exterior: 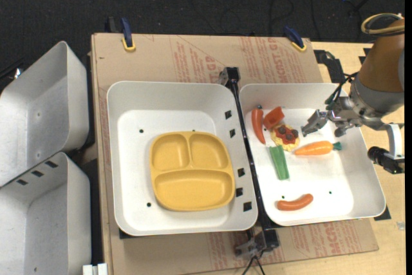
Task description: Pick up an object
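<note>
Two white bins sit side by side on the bench. The left bin point(129, 106) carries a yellow sectioned tray point(192, 170) near its centre, lying flat. The right bin point(360, 190) carries several toy food items. A red chilli point(257, 125) lies along the bin's left wall toward the far edge, with a red pepper piece point(274, 116) just beside it. A small red-and-yellow item point(286, 135) lies touching or just beside that piece; its kind cannot be made out. A green stick point(279, 162) lies below it, running toward the near edge. An orange carrot point(313, 149) lies crosswise at the bin's middle, its green top pointing to the right wall. A sausage point(295, 203) lies near the bin's near edge, apart from the rest. The arm point(380, 84) enters over the right wall. The gripper point(327, 123) hangs above the carrot, fingers spread apart with nothing between them; whether they touch the carrot cannot be told.
</note>
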`<state>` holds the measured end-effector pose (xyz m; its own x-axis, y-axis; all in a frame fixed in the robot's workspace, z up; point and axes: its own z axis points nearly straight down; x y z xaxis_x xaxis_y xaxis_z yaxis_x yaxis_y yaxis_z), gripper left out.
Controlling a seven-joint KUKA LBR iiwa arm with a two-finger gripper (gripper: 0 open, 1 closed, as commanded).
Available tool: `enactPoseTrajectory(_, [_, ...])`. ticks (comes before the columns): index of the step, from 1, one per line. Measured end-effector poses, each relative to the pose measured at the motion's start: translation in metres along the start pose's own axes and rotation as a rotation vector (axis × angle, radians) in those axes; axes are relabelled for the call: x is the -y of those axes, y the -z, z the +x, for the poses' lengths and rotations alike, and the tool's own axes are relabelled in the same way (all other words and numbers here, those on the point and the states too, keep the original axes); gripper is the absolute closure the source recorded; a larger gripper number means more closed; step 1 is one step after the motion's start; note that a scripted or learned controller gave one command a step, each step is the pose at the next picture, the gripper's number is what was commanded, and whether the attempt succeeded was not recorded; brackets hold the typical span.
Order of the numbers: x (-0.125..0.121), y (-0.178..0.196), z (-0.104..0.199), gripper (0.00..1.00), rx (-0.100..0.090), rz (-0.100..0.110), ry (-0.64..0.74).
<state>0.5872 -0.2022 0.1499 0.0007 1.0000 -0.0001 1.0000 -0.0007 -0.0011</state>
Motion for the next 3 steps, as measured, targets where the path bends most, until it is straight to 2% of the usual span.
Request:
enactPoseTrajectory(1, [0.000, -0.052, 0.000, 0.00, 0.000, 0.001, 0.000])
enactPoseTrajectory(2, [-0.001, -0.039, 0.000, 1.00, 0.002, -0.005, 0.000])
enactPoseTrajectory(3, [-0.003, 0.023, 0.001, 1.00, 0.002, -0.005, 0.003])
